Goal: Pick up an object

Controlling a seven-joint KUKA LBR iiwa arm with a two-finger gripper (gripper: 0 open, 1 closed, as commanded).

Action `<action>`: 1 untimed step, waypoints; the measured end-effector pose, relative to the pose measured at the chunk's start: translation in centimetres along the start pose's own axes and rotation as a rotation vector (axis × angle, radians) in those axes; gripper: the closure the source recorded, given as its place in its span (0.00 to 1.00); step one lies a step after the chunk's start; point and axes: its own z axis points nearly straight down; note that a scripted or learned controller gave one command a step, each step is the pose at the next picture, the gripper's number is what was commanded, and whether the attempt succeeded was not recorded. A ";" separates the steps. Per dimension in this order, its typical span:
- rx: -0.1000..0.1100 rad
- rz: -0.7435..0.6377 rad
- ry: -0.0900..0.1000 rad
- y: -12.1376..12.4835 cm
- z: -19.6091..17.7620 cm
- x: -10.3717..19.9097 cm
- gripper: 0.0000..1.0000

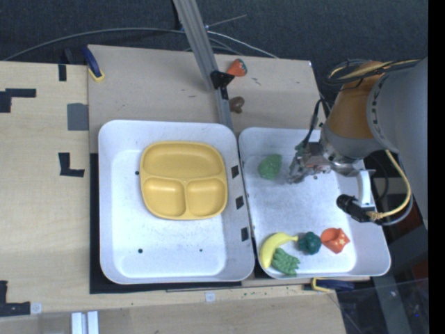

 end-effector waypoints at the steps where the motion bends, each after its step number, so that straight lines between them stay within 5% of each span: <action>1: -0.008 0.002 -0.002 0.1 -6.4 -0.1 1.00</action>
